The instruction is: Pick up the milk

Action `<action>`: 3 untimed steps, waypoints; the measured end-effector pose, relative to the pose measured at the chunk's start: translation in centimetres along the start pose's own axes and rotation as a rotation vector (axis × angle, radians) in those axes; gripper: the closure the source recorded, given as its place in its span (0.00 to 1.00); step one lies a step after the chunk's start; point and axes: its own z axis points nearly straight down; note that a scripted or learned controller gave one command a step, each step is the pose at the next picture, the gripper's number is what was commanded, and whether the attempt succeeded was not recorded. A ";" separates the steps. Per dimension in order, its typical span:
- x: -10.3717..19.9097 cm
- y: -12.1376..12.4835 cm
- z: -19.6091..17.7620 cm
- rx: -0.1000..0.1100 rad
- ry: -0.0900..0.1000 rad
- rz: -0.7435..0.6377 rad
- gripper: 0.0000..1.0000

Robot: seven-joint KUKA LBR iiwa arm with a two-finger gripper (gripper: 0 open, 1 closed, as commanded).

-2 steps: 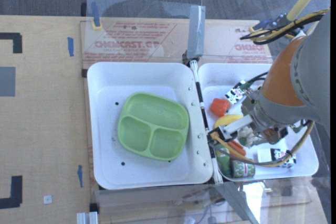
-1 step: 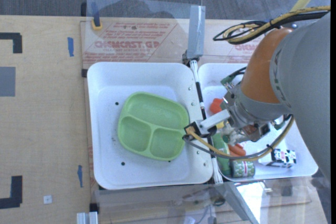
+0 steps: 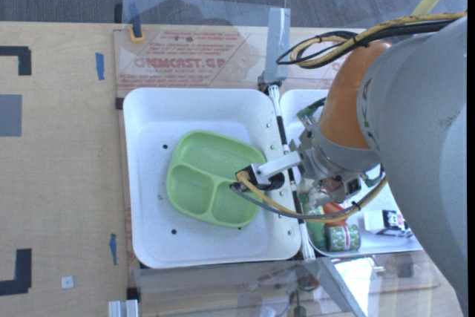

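- Reaching in from the right, the grey arm (image 3: 423, 130) with its orange band (image 3: 347, 96) covers most of the right bin (image 3: 297, 104).
- Its claw (image 3: 324, 193) hangs low over the near part of the right bin, just right of the divider between the two bins; I cannot tell how it is set, because the wrist hides it from above.
- A white bracket (image 3: 271, 167) with yellow and black cables (image 3: 263, 197) sticks out leftward from the wrist, over the right edge of the left bin (image 3: 148, 159).
- A green divided plate (image 3: 210, 178), with three compartments, lies flat in the left bin, right of centre; the bracket's tip overlaps its right rim.
- A green can (image 3: 342, 237) lies on its side at the near edge of the right bin, with a red-orange item (image 3: 335, 209) just behind it, both right below the wrist.
- A white package with dark print (image 3: 392, 220) peeks out from under the arm, right of the can; it may be the milk, but I cannot tell.
- Both bins sit on a pale wooden worktop (image 3: 59, 159).
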 end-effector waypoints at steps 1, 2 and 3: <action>0.0 -0.1 2.3 0.003 -0.001 -0.492 1.00; 1.2 -2.9 0.7 -0.001 0.001 -0.577 1.00; 1.2 -2.8 -0.2 -0.001 0.000 -0.574 1.00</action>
